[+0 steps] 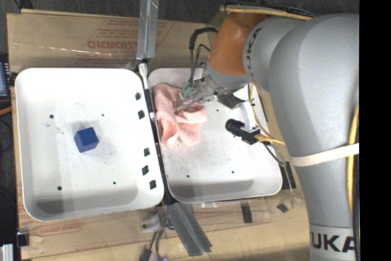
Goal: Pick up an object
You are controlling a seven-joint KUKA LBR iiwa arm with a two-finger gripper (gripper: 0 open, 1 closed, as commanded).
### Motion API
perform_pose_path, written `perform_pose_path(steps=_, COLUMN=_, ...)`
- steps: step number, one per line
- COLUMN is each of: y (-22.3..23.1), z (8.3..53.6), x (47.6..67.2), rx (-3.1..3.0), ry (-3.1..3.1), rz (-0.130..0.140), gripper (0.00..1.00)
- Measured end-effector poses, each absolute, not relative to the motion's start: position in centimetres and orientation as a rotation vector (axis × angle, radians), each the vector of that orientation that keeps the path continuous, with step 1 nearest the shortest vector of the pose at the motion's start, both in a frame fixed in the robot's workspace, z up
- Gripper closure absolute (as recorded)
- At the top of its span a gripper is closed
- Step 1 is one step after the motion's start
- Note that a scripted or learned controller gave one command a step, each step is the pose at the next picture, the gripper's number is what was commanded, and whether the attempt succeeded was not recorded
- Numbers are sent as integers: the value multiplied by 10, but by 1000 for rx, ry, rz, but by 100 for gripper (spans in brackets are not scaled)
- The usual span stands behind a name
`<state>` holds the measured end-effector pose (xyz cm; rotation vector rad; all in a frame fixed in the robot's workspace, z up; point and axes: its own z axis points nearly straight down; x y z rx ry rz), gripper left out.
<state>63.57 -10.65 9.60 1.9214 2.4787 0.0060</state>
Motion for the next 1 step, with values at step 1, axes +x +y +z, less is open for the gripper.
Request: perform_pose_path(steps=1, y=-55, z=193, x=634, rx=1878, ry=2519, rz=-1, gripper=0)
